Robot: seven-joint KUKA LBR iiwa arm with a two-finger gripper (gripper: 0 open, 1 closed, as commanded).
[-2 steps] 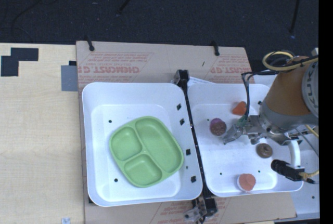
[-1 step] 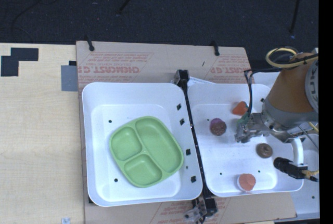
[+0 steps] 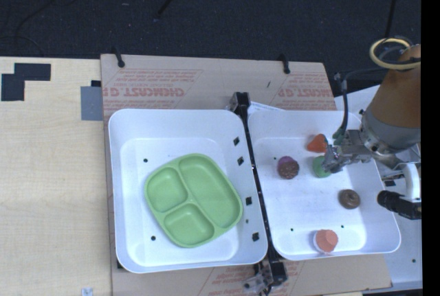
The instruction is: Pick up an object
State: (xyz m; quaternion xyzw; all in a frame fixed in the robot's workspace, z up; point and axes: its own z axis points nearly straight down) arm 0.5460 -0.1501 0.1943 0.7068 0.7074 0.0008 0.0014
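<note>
You are looking down on two shallow white bins side by side. The left bin (image 3: 127,150) holds a green divided plate (image 3: 193,200) with three compartments, lying flat near its middle. The right bin (image 3: 385,236) holds several small objects: an orange piece (image 3: 317,143) near the back, a dark purple ball (image 3: 288,167) toward the left, a green object (image 3: 320,167) just beside it, a brown disc (image 3: 349,199) farther right, and a pinkish-orange disc (image 3: 326,240) near the front. The gripper (image 3: 333,158) sits at the green object, touching it; whether it pinches it cannot be told.
</note>
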